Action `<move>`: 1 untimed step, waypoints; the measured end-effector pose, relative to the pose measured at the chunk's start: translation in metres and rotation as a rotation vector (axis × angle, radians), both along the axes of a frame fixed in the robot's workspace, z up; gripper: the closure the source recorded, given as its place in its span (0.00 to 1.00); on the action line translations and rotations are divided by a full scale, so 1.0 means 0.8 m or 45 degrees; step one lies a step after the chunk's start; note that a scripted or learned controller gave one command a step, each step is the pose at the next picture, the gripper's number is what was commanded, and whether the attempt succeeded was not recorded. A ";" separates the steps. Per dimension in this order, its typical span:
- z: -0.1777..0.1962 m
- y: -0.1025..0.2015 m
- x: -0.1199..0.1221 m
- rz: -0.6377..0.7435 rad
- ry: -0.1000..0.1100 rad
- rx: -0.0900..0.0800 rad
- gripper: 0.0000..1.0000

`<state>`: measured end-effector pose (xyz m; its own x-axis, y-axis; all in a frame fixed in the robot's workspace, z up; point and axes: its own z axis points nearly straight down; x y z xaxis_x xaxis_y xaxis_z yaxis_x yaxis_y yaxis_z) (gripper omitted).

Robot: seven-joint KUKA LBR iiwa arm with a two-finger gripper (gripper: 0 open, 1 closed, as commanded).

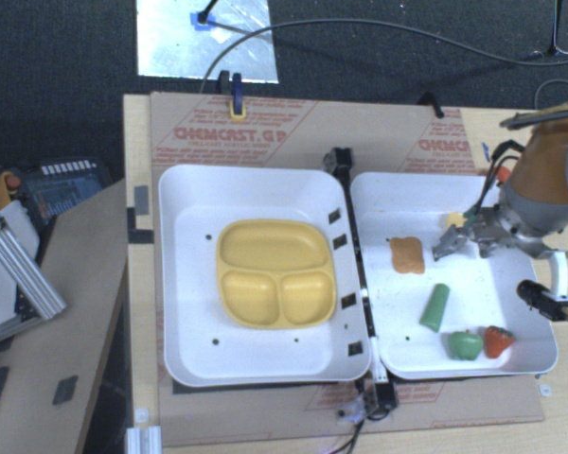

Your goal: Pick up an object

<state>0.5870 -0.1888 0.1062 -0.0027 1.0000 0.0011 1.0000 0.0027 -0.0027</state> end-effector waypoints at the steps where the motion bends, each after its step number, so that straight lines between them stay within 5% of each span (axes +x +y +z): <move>1: 0.018 -0.001 0.002 0.001 -0.009 -0.004 1.00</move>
